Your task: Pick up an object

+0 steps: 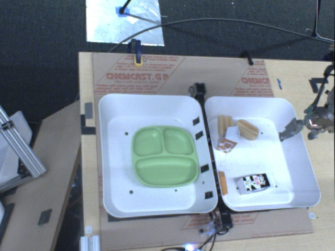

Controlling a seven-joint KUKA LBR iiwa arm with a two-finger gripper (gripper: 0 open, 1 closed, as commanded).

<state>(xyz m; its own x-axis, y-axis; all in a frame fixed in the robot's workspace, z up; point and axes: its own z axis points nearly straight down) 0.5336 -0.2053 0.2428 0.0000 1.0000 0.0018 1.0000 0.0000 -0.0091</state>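
Right bin [293, 114] held the pickable lot, clustered toward its 9 o'clock wall: bread roll [247, 129], wafers [224, 123], card box [253, 182]; gripper [289, 130], at 3 o'clock over the rim, carried nothing, finger spread unreadable, apparently staged for approach.

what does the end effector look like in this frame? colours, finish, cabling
Little of it shows at the right edge: the gripper ends in a slim grey tapered piece over the right bin. Behind it sits a grey metallic, skeletal assembly with dark parts. No cable or marking on it is clear.
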